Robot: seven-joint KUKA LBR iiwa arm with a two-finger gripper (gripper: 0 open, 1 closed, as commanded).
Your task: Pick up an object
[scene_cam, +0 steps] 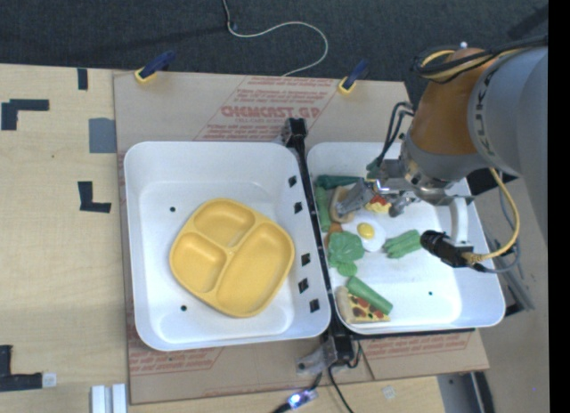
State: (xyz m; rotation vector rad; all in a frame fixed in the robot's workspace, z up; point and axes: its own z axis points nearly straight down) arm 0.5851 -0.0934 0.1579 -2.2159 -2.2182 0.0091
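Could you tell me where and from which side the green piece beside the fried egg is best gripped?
I would grip the green piece across its narrow middle, coming straight down from above. It lies flat, long and slanted, with bare bin floor along both long sides, and the fried egg sits off its left end.

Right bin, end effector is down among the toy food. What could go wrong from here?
1. Clutter: the end effector sits in the right bin amid closely packed pieces, with the fried egg and green leafy piece just below it. A grasp could nudge neighbours or catch two.
2. It works close to the divider between the bins, so a piece might get pushed against that wall.
3. The pizza slice lies flat, likely hard to pinch.
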